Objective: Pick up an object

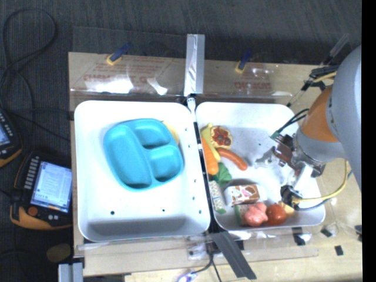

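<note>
My gripper [276, 153] hangs low over the right side of the right bin [258, 117], with the grey arm and its orange band behind it at the right edge. Toy food lies to its left and below it: a pizza slice [221, 136], a yellow banana [207, 138], an orange carrot [210, 157], a red sausage [235, 158], a green piece [222, 173], a brown carton [244, 193], a pink lump [254, 215] and a red tomato [277, 214]. Nothing is visibly held.
The left bin [94, 216] holds a blue divided plate [143, 151]. A small printed packet [216, 196] lies against the wall between the bins. Cables loop from the wrist over the right bin's lower right corner [311, 201]. Bare bin floor lies between the sausage and the gripper.
</note>
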You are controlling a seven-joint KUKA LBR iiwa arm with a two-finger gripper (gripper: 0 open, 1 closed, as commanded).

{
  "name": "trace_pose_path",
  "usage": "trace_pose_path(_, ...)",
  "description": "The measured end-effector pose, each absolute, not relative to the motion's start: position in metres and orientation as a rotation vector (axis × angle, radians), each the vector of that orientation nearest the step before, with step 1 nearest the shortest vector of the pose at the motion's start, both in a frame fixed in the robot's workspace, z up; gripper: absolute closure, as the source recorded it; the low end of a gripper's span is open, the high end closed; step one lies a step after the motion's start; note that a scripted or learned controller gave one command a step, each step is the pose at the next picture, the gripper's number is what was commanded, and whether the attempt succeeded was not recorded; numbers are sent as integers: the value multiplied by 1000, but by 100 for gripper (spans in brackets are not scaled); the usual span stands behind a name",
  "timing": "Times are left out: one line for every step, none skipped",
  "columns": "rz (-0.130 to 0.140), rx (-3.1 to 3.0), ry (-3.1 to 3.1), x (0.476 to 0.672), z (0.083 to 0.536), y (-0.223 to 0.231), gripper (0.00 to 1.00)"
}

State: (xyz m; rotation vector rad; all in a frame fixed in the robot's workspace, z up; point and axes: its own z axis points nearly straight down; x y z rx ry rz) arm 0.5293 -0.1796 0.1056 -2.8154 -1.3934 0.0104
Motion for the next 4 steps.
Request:
trace_pose_path(9,-2900,-1209,513,95,-178,0)
trace_pose_path(-10,-2874,-1208,546,89,-198,0)
trace_pose_path(-13,-2874,-1201,591,89,-200,0)
trace_pose_path(-13,-2846,-1300,637,89,-197,0)
